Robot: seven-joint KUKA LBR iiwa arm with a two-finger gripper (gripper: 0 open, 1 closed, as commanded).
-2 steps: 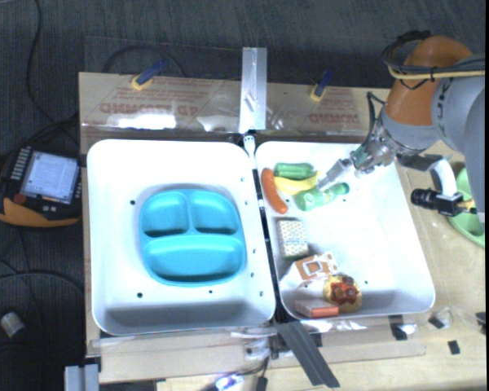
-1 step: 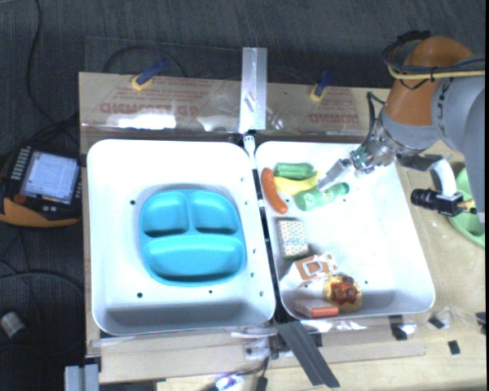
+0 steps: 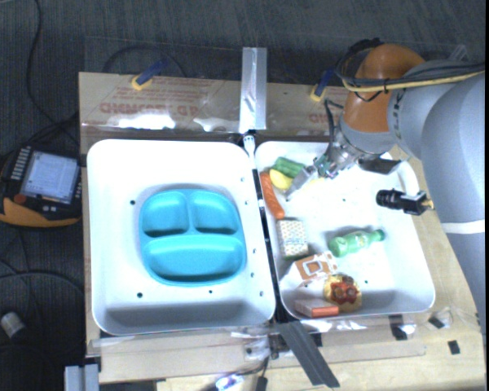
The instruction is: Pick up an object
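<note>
Left bin (image 3: 106, 218): blue divided tray (image 3: 192, 235) lying flat at its middle. Right bin (image 3: 407, 275), left wall: orange carrot-like piece (image 3: 270, 195), with a yellow and green piece (image 3: 284, 173) at its upper end. Below these, a speckled block (image 3: 292, 237), an orange-and-white packet (image 3: 314, 267) and a dark red and yellow lump (image 3: 342, 292). Green bottle (image 3: 354, 241) on its side, mid-bin. Gripper (image 3: 332, 163) low over the upper bin area, just right of the green piece; possibly touching nothing. Finger state: cannot tell, too blurred.

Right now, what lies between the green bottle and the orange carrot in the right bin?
In the camera view, a small speckled box lies between the green bottle and the carrot.
</note>
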